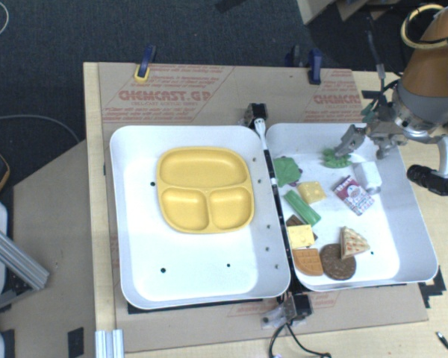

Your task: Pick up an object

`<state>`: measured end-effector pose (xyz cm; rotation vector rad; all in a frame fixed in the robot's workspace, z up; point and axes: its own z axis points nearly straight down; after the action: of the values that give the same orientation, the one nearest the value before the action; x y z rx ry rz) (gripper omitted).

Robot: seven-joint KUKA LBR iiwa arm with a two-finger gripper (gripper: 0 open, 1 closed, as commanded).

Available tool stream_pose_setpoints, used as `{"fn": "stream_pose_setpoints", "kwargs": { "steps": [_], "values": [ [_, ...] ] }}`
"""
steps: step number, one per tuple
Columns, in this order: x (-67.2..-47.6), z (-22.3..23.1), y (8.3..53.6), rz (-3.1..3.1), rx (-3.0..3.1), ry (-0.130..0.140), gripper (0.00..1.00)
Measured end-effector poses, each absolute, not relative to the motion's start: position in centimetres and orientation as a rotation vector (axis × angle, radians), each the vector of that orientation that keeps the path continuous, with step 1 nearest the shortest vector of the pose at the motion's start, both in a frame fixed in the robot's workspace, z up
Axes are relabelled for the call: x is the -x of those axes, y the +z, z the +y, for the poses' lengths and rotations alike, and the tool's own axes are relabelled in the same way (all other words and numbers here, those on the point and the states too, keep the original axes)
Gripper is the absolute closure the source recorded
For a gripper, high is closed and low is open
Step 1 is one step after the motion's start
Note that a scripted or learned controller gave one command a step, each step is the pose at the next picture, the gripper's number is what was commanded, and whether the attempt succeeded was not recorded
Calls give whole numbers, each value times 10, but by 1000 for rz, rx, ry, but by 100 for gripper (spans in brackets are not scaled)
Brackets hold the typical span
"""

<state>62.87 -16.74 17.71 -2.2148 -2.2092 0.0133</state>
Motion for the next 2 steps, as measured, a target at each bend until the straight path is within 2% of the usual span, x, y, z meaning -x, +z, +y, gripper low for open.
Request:
{"fn": "stream_pose_setpoints", "kwargs": {
  "steps": [1,2],
  "values": [
    [-632,-167,185,-2221,2220,1,0],
    [-628,-169,122,-2216,2217,6,0]
  ]
}}
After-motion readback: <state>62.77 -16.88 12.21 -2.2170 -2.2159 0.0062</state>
